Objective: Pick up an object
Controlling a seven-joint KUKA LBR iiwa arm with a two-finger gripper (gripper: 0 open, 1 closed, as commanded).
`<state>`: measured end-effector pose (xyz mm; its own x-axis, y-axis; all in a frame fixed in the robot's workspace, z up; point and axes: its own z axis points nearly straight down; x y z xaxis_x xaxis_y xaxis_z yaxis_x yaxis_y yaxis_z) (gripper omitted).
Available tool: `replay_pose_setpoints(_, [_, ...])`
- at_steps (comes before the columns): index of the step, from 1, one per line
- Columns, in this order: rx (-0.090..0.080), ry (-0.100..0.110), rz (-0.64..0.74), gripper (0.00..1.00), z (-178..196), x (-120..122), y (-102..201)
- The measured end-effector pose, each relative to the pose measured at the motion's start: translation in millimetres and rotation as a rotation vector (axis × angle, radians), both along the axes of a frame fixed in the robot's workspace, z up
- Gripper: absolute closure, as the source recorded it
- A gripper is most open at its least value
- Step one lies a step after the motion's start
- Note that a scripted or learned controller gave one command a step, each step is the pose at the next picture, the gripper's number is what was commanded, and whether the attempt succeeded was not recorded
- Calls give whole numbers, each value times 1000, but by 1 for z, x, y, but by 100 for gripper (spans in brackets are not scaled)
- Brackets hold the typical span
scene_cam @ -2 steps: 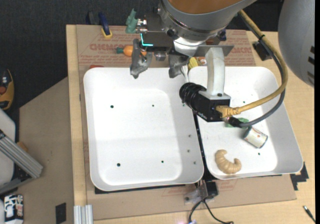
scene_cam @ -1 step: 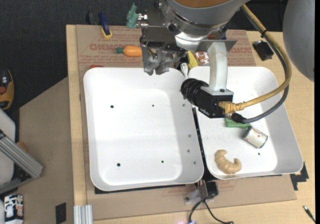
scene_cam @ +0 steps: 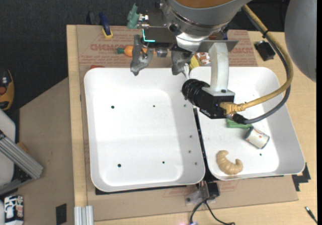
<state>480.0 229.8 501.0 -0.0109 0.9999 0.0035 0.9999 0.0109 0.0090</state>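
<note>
Two white bins [scene_cam: 136,133], one croissant [scene_cam: 229,162], one white cylinder [scene_cam: 257,139], one green block [scene_cam: 236,124], jaws apart, holding nothing.

Jaws [scene_cam: 156,62] apart (wrist pointing down)

Two shallow white plastic bins, the left one [scene_cam: 136,133] dotted with small dark holes; the right one [scene_cam: 271,158] carries a curled tan croissant-shaped toy [scene_cam: 229,162], a white cylinder [scene_cam: 257,139] and a green block [scene_cam: 236,124].
</note>
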Motion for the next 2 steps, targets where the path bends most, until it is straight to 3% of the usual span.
replay_pose_setpoints(1, [2,-4,1,100,11,0,1])
replay_pose_setpoints(2, [1,-2,1,0,10,0,1])
